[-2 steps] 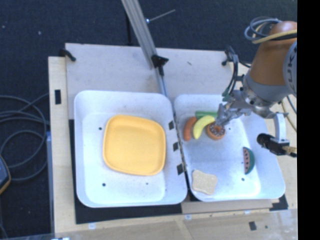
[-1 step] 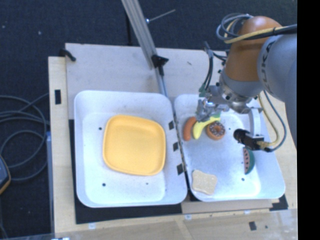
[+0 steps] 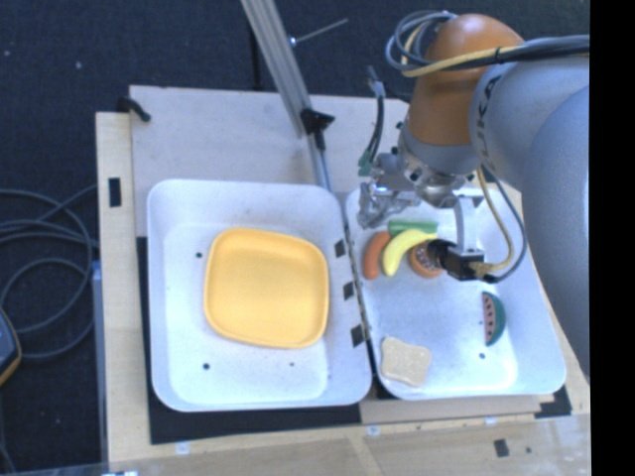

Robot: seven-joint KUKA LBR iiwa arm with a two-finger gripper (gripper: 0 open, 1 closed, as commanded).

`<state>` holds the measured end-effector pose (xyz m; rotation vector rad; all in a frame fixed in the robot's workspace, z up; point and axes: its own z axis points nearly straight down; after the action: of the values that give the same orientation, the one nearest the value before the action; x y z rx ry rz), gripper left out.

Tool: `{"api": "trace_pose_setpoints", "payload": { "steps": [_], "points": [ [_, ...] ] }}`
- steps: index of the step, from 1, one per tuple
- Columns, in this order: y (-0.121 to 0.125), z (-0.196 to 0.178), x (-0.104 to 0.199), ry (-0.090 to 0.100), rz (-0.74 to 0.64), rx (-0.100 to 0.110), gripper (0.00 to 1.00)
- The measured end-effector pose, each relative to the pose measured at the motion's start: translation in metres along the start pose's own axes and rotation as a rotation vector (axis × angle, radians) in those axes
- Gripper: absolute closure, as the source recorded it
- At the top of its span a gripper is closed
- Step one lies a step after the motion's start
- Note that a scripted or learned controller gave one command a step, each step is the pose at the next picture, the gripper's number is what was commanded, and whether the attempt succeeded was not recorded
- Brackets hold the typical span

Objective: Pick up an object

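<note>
1. While the gripper (image 3: 382,206) hung over the far left corner of the right bin (image 3: 536,360), its fingers were lost in wrist hardware and cabling, so whether the pincer stood wide, narrow or closed on anything could not be told.

2. Just near of it lay a tight cluster of toy food: a banana (image 3: 399,251), an orange piece (image 3: 373,256) touching the banana's left side, a green piece (image 3: 412,228) at its far end, and a round brown piece (image 3: 427,261) on its right.

3. The banana looked the likeliest target, being closest to the gripper. It seemed to be a hollow plastic toy, so I judged it light, stiff and smooth enough to slip.

4. A hold across its narrow middle, with the fingers straddling the curve, seemed best; the tapered ends would probably squirt out of a pinch.

5. Crowding was the risk. With neighbours touching on both sides, a descending finger might land on the orange piece or the brown piece and only shove the pile.

6. 2 easier options lay well apart from the cluster: a watermelon slice (image 3: 492,317) near the right wall and a slice of bread (image 3: 405,361) at the near left corner. Both appeared thin and flat, so the fingers would have to catch them by the edges.

7. The left bin (image 3: 164,266) held 1 yellow plate (image 3: 266,288), broad and shallow, which I judged hard to grip except at the rim.
</note>
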<state>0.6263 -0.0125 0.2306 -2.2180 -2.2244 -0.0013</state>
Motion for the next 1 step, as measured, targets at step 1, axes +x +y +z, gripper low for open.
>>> {"api": "trace_pose_setpoints", "payload": {
  "steps": [1],
  "points": [
    [0.0054,-0.0039,0.0554,0.0,-0.001,0.0,1.0]
  ]
}}
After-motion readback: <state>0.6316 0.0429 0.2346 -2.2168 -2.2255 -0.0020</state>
